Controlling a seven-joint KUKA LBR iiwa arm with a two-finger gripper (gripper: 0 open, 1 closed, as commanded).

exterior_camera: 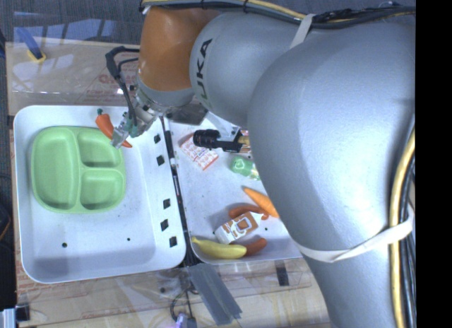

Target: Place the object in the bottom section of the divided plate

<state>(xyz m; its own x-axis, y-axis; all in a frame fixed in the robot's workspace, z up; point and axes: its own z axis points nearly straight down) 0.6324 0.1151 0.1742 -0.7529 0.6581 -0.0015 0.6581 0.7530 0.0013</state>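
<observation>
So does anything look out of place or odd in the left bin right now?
Yes: the small carrot lies on the bin floor against the green divided plate's upper right rim, not in any section. The gripper sits right at it.

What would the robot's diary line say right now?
gripper at carrot | beside green divided plate | left bin | bottom section unfilled

Large grey KUKA iiwa arm [311, 129] enters from the right of the camera view, its bulky rounded links covering much of that side. Orange band [166, 44] sits above the wrist, upper centre. Black and yellow cables run along the top of the arm. Wrist angles down and to the left. Small metal two-finger gripper [120, 136] points down-left, fingertips close together at a narrow tip; opening too small to judge.
</observation>
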